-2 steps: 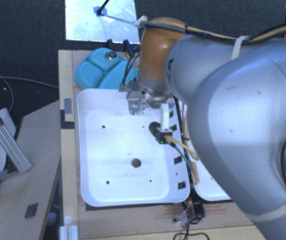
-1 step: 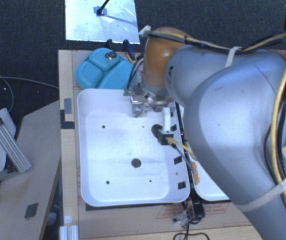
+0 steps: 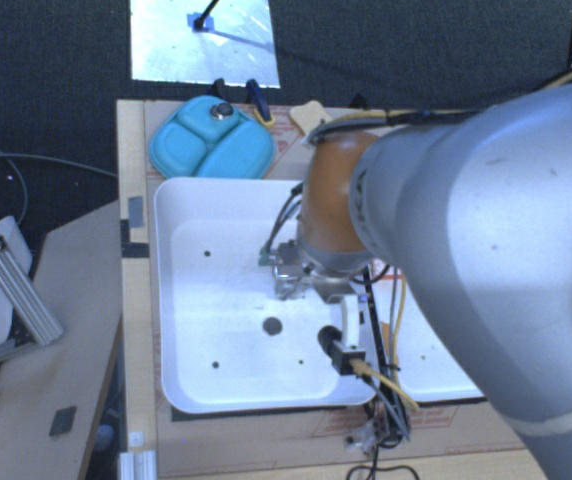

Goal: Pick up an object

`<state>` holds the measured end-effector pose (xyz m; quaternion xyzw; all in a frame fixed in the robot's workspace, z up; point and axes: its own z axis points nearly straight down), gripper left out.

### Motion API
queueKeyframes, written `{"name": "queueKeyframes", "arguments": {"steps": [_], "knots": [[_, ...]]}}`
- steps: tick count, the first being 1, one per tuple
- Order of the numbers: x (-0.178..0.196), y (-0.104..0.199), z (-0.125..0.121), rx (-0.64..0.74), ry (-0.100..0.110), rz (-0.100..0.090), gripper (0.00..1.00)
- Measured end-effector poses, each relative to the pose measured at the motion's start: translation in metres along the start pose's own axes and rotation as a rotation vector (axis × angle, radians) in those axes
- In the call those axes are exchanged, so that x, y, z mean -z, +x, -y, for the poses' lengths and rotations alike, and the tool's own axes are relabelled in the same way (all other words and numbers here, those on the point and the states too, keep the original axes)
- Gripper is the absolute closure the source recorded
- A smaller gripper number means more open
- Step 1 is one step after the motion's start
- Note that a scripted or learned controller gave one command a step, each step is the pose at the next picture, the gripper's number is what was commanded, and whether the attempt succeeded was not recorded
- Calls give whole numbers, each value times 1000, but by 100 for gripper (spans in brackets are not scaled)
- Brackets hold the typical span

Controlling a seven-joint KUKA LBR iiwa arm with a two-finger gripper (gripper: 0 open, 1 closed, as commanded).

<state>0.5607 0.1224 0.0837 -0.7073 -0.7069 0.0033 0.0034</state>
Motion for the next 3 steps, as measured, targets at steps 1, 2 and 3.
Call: {"name": "queueKeyframes", "arguments": {"steps": [1, 2, 3], "knots": [[110, -18, -113, 4, -31, 0, 100], [118, 76, -107, 11, -16, -3, 100], [124, 88, -59, 6, -8, 0, 100]]}}
